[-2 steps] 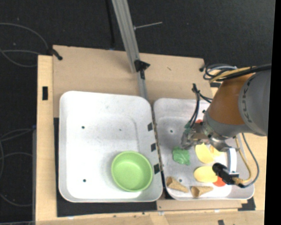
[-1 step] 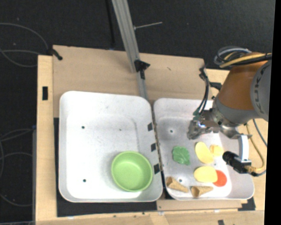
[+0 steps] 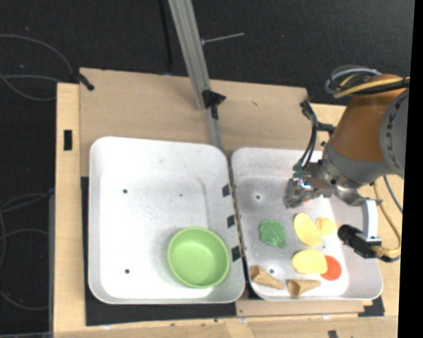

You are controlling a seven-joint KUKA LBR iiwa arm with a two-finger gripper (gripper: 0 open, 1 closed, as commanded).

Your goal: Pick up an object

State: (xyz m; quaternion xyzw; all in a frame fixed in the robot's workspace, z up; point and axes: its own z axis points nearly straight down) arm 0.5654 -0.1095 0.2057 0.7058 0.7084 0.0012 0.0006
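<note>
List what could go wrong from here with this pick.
1. The gripper hangs over bare floor in the right bin, short of the green leafy piece, so closing there would likely grab nothing.
2. The yellow pieces, the red piece and the cones lie crowded, so a descent may push neighbours or catch two.
3. The cones sit near the bin's front wall, which may block a finger.

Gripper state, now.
Gripper: over the right bin, above the green piece; open or shut cannot be told from this view.
</note>
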